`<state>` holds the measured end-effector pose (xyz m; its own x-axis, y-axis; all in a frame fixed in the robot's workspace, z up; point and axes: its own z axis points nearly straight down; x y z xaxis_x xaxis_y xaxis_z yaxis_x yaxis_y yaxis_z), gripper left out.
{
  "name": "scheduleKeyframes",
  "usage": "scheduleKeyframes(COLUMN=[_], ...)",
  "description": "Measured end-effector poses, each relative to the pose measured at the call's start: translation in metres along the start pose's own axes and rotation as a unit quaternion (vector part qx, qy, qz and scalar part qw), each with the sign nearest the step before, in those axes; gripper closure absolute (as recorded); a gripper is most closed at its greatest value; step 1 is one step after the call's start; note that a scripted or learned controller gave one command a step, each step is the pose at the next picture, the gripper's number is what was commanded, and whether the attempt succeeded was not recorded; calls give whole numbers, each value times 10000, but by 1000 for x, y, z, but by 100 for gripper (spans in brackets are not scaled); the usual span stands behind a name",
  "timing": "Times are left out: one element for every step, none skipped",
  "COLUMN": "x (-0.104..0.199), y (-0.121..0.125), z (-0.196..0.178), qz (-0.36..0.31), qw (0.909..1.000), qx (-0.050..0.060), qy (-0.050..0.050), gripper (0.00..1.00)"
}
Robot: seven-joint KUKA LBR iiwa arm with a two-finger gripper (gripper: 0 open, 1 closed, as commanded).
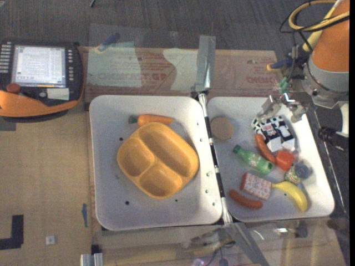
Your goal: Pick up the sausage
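The sausage (pixel 245 199) has bare bin floor below and to its left. A pink box (pixel 256 185) sits just above it, a banana (pixel 294 194) to the right.

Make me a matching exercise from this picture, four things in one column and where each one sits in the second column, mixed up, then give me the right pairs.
Things:
1. sausage
2. carrot
3. banana
4. green bottle

Places:
A. left bin, just behind the yellow divided plate
B. right bin, front right corner
C. right bin, near its middle, lying on its side
D. right bin, front left, in front of the pink packet

Pairs: 1-D, 2-A, 3-B, 4-C
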<state>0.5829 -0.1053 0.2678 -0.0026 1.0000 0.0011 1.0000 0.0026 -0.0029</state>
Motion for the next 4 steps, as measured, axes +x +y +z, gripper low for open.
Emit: scheduleKeyframes(x=[-27,-51,0,1], y=[-41,-24,11,11], z=[160,179,170,162], qz=[273,660,523,525], qw=[9996,9978,9986,9986], qx=[0,-52,-7,-8], qy=[1,64,0,5], gripper=[0,0,0,100])
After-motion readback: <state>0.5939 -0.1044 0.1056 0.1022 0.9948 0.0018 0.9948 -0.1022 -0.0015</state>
